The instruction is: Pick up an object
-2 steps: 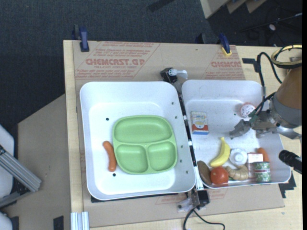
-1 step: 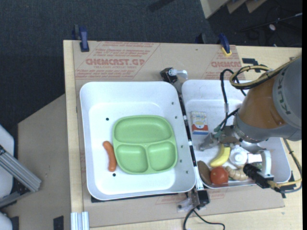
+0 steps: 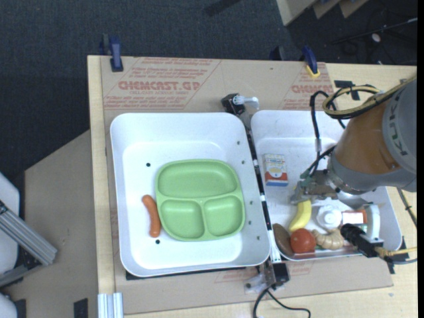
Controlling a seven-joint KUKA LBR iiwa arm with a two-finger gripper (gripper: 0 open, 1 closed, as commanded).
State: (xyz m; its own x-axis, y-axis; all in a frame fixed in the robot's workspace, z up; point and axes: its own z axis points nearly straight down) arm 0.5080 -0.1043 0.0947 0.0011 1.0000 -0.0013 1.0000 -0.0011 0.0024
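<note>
My gripper (image 3: pixel 310 189) hangs low in the right bin (image 3: pixel 291 128), just above the top end of a yellow banana (image 3: pixel 301 214). A red apple (image 3: pixel 303 241) lies right below the banana, with a brown piece (image 3: pixel 283 238) to its left and a beige lumpy piece (image 3: pixel 331 242) to its right. A white round object (image 3: pixel 328 216) sits beside the banana, partly under the wrist. A small white carton with orange and blue print (image 3: pixel 275 168) lies to the left of the gripper, apart from it. The arm hides the bin's right half.
The left bin (image 3: pixel 132 144) holds a green divided plate (image 3: pixel 199 199) and an orange sausage (image 3: pixel 153 215) to the plate's left. The ridge where the two bins meet (image 3: pixel 255 177) runs close to the left of the carton.
</note>
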